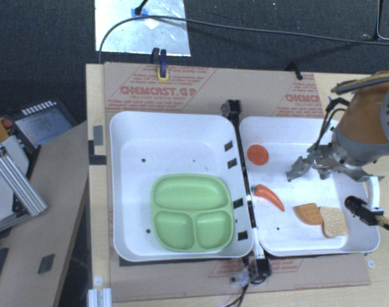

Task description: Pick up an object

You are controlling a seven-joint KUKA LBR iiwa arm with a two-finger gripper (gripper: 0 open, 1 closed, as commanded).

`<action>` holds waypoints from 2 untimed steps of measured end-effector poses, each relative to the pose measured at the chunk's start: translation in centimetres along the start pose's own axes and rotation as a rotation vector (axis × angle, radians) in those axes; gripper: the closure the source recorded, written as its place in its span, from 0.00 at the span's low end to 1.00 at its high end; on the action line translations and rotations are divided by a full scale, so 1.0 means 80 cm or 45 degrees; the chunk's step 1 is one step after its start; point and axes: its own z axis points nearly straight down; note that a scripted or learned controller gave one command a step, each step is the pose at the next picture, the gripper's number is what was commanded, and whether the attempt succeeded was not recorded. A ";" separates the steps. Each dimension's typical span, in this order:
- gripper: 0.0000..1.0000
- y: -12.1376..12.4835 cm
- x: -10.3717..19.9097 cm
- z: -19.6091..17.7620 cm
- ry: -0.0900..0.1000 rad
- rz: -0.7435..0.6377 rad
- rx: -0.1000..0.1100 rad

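Your gripper [298,169] hangs over the right bin [290,130], near its middle, reaching in from three o'clock. At this slant and blur you cannot tell how it is set, and nothing shows in its grasp. From the gripper outward: the orange disc [258,154] lies just beside it at about ten o'clock, the red-orange pepper [269,196] sits near at about seven o'clock, and the two bread-like pieces [322,217] rest at about five o'clock, touching each other. Further out at nine o'clock, the left bin [134,146] holds a green divided tray [192,211]. The desk [201,85] carries both bins. Judging from this, the pick is not yet done: every candidate object lies on the bin floor, so choosing, closing and lifting all remain.
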 end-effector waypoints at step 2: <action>1.00 0.002 0.000 0.040 -0.002 0.000 -0.006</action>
